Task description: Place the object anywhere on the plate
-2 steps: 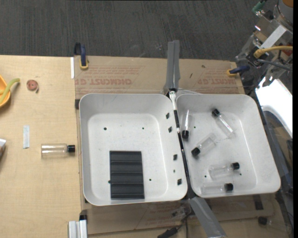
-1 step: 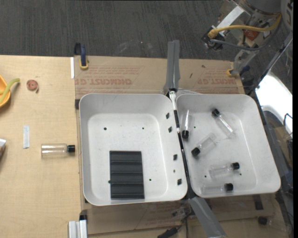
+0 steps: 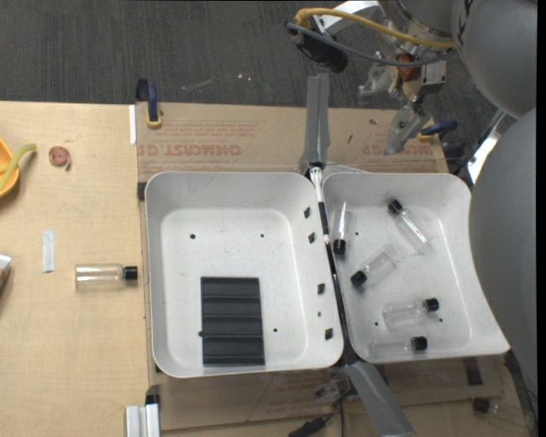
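Observation:
A black ridged plate lies flat in the front part of the left bin. Several clear vials with black caps lie scattered in the right bin, among them one by the dividing wall, one near the far side and one in the middle. My gripper hangs high beyond the right bin's far rim, over the cardboard, well away from the vials and the plate. I see no vial at it.
Another clear vial lies on the wooden bench left of the bins. A yellow object and a small pink disc sit at the far left. Cables loop above the arm at the top.

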`<state>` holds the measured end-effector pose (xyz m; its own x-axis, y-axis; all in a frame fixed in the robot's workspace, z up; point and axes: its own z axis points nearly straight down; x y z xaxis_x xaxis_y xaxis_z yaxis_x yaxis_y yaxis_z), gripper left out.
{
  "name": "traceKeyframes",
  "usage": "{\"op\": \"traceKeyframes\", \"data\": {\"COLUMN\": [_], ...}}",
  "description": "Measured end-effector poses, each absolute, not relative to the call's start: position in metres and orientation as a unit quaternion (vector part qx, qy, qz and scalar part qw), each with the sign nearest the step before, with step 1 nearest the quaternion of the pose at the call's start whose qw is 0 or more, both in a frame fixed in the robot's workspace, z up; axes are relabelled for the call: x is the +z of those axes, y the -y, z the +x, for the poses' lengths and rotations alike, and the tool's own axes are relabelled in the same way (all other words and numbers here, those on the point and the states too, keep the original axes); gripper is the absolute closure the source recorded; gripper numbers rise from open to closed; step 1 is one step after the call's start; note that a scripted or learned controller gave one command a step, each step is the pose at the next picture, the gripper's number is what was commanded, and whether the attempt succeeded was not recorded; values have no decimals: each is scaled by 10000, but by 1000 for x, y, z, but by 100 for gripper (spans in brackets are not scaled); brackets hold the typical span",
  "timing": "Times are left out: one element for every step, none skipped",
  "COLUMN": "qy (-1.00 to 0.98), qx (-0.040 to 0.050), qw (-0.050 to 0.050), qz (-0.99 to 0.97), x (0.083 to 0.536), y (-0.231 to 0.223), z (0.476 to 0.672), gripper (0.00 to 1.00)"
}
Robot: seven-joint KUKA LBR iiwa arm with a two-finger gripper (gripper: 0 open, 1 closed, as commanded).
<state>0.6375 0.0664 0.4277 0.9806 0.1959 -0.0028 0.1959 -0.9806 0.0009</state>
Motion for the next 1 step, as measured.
{"op": "traceKeyframes", "data": {"qy": [-981], "qx": [-16], "qw": [4], "qz": [9952], "x": [440], "y": [25], "z": [654], "gripper": [0]}}
